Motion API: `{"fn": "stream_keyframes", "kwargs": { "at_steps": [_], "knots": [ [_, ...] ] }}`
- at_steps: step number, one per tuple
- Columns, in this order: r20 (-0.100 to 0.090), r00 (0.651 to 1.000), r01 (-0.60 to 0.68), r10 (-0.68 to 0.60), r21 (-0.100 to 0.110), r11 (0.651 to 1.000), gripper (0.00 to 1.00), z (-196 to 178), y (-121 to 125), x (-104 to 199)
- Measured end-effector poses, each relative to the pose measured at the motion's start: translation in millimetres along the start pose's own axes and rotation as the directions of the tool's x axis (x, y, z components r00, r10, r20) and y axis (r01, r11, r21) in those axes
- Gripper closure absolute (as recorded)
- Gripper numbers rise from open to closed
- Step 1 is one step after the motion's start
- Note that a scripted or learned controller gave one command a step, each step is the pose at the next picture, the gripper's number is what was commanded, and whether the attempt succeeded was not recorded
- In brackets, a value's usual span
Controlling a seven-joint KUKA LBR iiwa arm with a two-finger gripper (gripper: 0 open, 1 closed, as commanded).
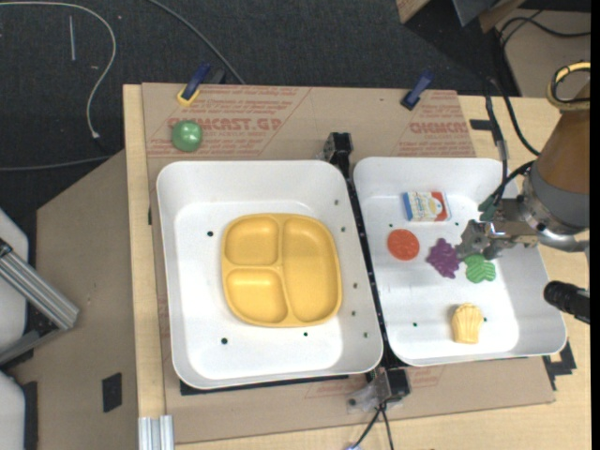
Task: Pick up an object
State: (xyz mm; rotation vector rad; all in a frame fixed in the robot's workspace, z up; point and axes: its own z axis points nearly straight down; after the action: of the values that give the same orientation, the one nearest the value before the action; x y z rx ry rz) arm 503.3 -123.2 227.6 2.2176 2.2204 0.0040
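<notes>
Green toy [481, 270], small and leafy-looking, lay on the floor of the right-hand white bin [525, 331], toward that bin's 3 o'clock side. A purple toy shaped like a bunch of grapes [443, 258] sat just beside it at its 9 o'clock. An orange-red round piece [404, 245] lay a little farther on at 9 o'clock from the grapes. A small white carton with blue and red print [426, 205] rested toward the bin's 12 o'clock edge, and a pale yellow lumpy toy [467, 322] lay toward its 6 o'clock edge.

The grey arm with its orange band [570, 157] reached in from 3 o'clock. Its claw [478, 240] hung low over the right bin, directly at 12 o'clock from the green toy and close above it. How far the claw was parted could not be told from this slanted view, and nothing was visibly gripped.

The left-hand white bin [187, 214] held a yellow divided plate [281, 270] at its centre. On the cardboard-covered desk [281, 120], a green ball [187, 136] sat at 11 o'clock from the left bin.
</notes>
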Motion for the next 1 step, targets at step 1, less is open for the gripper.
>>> {"fn": "stream_keyframes", "kwargs": {
  "at_steps": [1],
  "knots": [
    [-0.002, 1.0, 0.006, -0.006, 0.001, 1.0, 1.0, -10.4, 9.9, 52.4]
  ]
}}
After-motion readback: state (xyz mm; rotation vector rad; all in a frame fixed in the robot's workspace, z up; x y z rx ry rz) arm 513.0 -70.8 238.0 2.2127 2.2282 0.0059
